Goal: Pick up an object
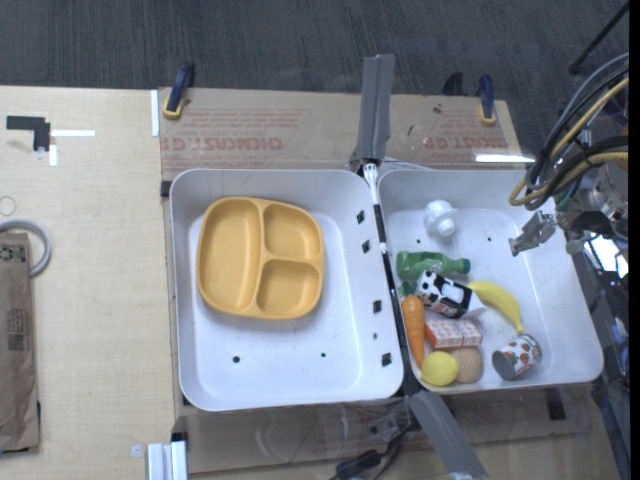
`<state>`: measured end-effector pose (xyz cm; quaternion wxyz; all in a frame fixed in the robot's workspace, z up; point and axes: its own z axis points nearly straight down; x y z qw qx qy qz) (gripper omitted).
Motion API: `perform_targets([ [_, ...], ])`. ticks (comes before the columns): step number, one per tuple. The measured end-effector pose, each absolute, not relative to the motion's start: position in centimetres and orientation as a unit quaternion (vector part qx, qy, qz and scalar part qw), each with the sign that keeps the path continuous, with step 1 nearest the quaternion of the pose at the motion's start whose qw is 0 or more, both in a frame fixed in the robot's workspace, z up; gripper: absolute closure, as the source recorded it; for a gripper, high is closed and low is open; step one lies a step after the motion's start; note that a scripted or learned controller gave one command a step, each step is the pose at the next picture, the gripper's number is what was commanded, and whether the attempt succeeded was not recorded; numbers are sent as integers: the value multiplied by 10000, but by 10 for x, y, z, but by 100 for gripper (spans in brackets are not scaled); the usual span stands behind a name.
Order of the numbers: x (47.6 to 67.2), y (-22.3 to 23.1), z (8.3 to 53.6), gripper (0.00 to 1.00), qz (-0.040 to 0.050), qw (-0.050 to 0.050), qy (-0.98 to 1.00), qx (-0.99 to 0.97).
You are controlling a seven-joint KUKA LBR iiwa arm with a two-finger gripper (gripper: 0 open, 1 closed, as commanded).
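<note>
Honestly, I cannot tell from here how the gripper (pixel 533 234) is set; it shows as a small grey metal piece at the right edge of the frame, above the right bin's (pixel 560 298) far side, with nothing visibly in it. Behind it the arm's wrist sits among yellow and black cables (pixel 570 148) at the upper right.

Down and to the left of it, the objects crowd the right bin's lower left part. A white crumpled item (pixel 439 218) lies apart near the top. Below it come a green bottle (pixel 432 264), a black-and-white cow toy (pixel 445 292) just beside a banana (pixel 502 303), an orange carrot (pixel 414 330) along the divider, a small pink box (pixel 453 333), a lemon (pixel 440 368) and a patterned cup (pixel 516 357) lying on its side.

The left bin (pixel 200 358) holds a yellow divided plate (pixel 260 258).
</note>
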<state>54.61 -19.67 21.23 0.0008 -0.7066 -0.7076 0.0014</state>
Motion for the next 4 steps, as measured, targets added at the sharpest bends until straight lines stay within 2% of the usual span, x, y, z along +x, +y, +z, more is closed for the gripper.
perform_targets([
  [1,512,-184,104,0,3,-6,-7187,-6953],
  [2,511,-184,113,100,7,-2,-7177,-6964],
  [3,564,-114,225,100,12,-2,-7232,-6906],
  [4,563,-114,225,0,15,0,-7233,-6906],
])
